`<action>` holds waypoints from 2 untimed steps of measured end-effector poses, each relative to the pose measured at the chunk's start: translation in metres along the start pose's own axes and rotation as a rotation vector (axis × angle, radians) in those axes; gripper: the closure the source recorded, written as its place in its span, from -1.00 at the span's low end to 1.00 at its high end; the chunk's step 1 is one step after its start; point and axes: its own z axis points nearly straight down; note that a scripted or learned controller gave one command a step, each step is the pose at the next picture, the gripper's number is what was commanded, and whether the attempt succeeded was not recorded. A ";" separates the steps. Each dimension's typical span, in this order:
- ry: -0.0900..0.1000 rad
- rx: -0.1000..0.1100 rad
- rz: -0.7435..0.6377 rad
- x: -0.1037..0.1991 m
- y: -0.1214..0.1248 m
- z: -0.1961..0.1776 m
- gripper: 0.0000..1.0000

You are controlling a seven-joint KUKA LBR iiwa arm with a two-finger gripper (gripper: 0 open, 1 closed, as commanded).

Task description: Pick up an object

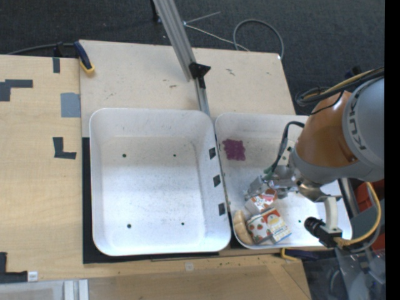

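purple lump [234,149] near top of right bin [250,125], red-and-white packets [270,224] and tan piece [240,225] at bottom

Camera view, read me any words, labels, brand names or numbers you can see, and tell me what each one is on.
"KU" in dark letters on the arm's grey casing, cut off at the picture's edge.
Printed packets in the right bin, below the hand: red and white print, too small and blurred to read.
Purple item: no text I can make out.
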 end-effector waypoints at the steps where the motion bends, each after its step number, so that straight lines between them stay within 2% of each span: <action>1: -0.009 -0.033 -0.002 -0.002 0.008 0.023 -1.00; 2: -0.008 -0.032 -0.002 -0.001 0.008 0.015 1.00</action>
